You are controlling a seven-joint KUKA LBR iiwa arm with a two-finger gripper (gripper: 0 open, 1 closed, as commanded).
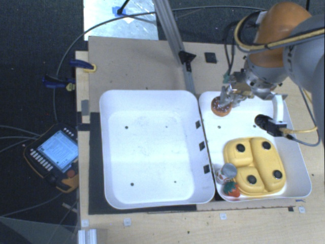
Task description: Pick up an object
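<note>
Yellow four-lobed block with dark dots fills the right bin; pincer grips a small brown round piece.

No legible text or labels

bins: smooth white plastic | yellow object: glossy plastic
</note>
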